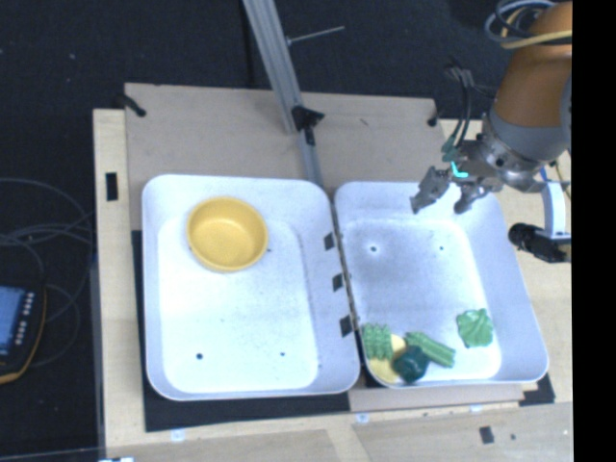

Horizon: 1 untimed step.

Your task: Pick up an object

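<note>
My gripper (pixel 449 198) hangs over the far edge of the right bin (pixel 423 258), fingers spread apart with nothing between them. Along the bin's near edge lie several small objects: a light green piece (pixel 474 327) to the right, a green stick-like piece (pixel 430 347), a dark teal lump (pixel 411 365), a green knobbly piece (pixel 376 339) and a yellow piece (pixel 383 370) partly under the others. The gripper is well away from all of them, toward the back of the bin.
A yellow bowl (pixel 227 233) sits in the far part of the left bin (pixel 241 345). A grey metal pole (pixel 274 56) slants in from the top and meets the divider between the bins.
</note>
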### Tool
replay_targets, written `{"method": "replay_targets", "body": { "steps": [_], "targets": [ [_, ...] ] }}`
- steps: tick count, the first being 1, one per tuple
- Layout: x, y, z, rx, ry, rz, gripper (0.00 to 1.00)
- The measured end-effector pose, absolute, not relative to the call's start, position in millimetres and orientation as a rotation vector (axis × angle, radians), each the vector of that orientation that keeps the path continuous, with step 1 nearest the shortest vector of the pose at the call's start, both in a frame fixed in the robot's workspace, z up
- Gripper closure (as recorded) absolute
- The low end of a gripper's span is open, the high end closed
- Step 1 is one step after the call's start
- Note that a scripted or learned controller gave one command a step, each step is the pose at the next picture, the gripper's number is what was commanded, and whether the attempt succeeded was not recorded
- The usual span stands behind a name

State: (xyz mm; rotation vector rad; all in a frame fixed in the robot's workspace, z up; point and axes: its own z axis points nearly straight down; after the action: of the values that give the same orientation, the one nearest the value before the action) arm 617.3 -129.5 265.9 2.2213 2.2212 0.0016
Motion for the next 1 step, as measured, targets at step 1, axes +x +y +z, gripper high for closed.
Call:
{"method": "replay_targets", "body": {
  "steps": [1],
  "targets": [
    [617.4, -129.5, 265.9, 2.221, 2.221, 0.002, 0.00]
  ]
}}
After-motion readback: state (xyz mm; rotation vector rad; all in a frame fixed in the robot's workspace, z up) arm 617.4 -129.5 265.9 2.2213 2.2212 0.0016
